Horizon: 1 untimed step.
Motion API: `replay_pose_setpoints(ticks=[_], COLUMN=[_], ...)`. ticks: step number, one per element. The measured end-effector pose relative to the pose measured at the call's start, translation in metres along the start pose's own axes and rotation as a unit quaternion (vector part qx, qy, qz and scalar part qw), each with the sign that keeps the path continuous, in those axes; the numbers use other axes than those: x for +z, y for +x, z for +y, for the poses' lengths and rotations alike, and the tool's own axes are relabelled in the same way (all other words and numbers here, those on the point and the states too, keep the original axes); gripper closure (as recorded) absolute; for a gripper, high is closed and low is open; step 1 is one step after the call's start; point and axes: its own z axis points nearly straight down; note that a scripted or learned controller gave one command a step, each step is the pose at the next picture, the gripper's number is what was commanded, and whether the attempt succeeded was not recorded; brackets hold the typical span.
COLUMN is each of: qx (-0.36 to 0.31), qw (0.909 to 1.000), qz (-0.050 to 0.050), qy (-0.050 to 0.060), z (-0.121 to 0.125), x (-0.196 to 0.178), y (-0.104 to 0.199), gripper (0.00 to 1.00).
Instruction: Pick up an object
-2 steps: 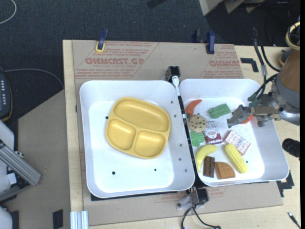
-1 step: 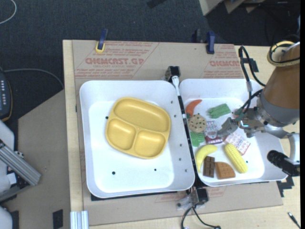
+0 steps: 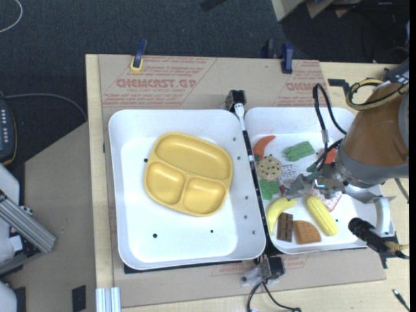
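Note:
The right bin (image 3: pixel 294 114) holds several toy foods: an orange-red carrot (image 3: pixel 263 145), a green piece (image 3: pixel 299 151), a round cookie (image 3: pixel 268 168), another green piece (image 3: pixel 268 188), a banana (image 3: pixel 279 208), a corn cob (image 3: pixel 322 214), a chocolate bar (image 3: pixel 285 225) and a brown slice (image 3: pixel 307 231). My gripper (image 3: pixel 311 182) hangs low in the middle of this bin, just above the corn cob and right of the cookie. The arm's wrist (image 3: pixel 374 142) covers the bin's right part. I see nothing held.
The left bin (image 3: pixel 130 194) carries a yellow divided plate (image 3: pixel 188 173). A black divider with clamps (image 3: pixel 237 101) runs between the bins. Black cables (image 3: pixel 320 109) loop above the right bin, and a black fitting (image 3: pixel 367 234) sits at its lower right corner.

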Motion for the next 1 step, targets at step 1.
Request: replay_pose_setpoints(ticks=[1], qx=[-0.001], qw=[1.0000], qz=[0.002], qy=[-0.008], z=[0.0045], x=[0.0474], y=[0.0030], gripper=[0.00])
